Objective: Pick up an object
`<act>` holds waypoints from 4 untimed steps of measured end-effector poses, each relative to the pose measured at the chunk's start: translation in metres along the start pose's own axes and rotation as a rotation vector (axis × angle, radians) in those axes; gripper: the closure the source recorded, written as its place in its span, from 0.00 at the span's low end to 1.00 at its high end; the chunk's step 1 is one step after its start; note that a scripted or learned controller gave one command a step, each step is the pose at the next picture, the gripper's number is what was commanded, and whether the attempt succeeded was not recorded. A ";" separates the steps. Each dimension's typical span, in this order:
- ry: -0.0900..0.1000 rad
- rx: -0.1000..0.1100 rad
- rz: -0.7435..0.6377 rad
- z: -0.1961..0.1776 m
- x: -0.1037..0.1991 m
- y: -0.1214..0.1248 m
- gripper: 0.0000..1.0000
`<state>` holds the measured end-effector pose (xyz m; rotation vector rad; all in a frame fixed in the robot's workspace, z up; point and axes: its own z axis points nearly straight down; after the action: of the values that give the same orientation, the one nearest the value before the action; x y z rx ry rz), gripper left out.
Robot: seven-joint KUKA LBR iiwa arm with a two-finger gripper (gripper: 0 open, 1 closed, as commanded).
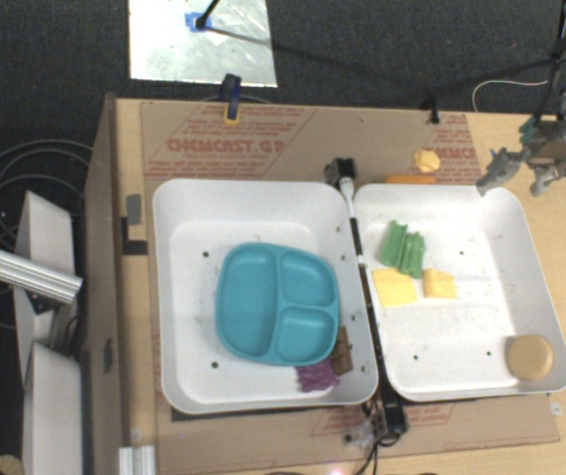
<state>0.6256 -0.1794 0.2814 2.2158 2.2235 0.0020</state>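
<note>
My gripper point(517, 174) hangs open at the upper right, above the far right corner of the right bin point(481, 379), with nothing between its fingers. In that bin lie a green ridged piece point(403, 247), a larger yellow block point(394, 288), a smaller yellow block point(438, 284) and a tan round piece point(529, 357) in the near right corner. The left bin point(179, 295) holds a teal divided plate point(277, 303), with a purple piece point(315, 376) and a brown piece point(342, 352) at its near edge.
A yellow round bit point(426, 159) and an orange strip point(411, 178) lie on the cardboard just behind the right bin. A black clamp point(343, 173) sits between the bins at the back. Cables run across the dark floor at the upper right.
</note>
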 end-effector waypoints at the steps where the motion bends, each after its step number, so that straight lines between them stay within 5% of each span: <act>1: 0.008 0.017 -0.005 0.152 0.071 -0.034 0.00; 2: 0.000 0.009 0.008 0.195 0.023 -0.088 0.00; 3: 0.001 -0.008 -0.007 0.195 0.064 0.023 0.00; 4: 0.001 0.006 0.003 0.197 0.062 -0.036 0.00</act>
<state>0.5901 -0.1176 0.0839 2.2226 2.2236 -0.0027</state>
